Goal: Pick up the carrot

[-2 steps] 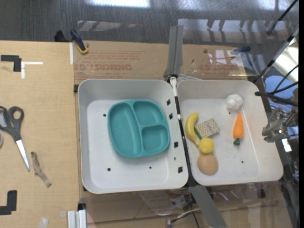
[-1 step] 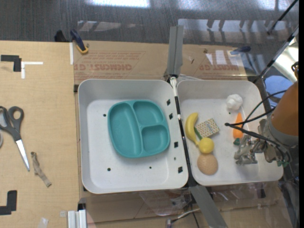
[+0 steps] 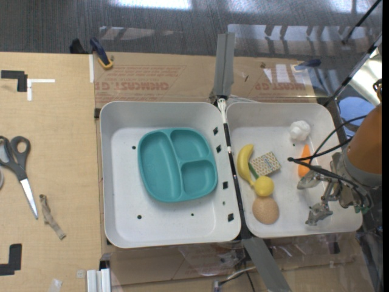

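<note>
Nearest, the end effector (image 3: 315, 198) hovers at the right bin's (image 3: 279, 117) four o'clock, fingers apart, holding nothing; the carrot (image 3: 304, 163) lies just at its twelve o'clock.

Your carrot (image 3: 303, 161) at 3 o'clock in the right bin (image 3: 276, 114) is partly covered by dark cables crossing it, so you see just an orange sliver. The claw (image 3: 318, 198) is a metallic tangle there, too indistinct to read its state. The arm (image 3: 369, 145) is cut off by the right edge. The print on the small packet (image 3: 265, 163) is too small to tell.
</note>
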### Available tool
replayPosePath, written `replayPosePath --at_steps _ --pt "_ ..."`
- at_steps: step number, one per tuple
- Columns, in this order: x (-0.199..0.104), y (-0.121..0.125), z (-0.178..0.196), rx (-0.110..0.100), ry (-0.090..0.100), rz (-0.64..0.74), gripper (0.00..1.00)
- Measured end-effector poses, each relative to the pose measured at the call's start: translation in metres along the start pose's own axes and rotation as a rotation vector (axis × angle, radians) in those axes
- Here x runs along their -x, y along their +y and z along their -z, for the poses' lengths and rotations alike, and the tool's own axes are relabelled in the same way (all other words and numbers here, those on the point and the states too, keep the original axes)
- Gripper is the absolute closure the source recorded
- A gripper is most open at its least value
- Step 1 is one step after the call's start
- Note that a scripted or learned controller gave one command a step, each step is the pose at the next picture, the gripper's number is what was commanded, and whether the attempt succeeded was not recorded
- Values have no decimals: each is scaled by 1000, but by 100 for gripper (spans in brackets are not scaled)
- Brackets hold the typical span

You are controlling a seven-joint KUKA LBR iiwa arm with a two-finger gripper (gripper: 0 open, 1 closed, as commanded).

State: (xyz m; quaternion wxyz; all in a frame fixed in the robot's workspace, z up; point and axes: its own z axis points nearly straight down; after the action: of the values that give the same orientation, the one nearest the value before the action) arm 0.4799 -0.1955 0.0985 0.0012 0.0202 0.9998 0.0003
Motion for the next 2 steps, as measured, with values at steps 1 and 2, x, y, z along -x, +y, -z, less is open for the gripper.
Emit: replayPosePath --at_steps 1,2 --pt "65 23 -7 0 -1 -71 0" --pt "21 -26 47 -1 -3 118 0"
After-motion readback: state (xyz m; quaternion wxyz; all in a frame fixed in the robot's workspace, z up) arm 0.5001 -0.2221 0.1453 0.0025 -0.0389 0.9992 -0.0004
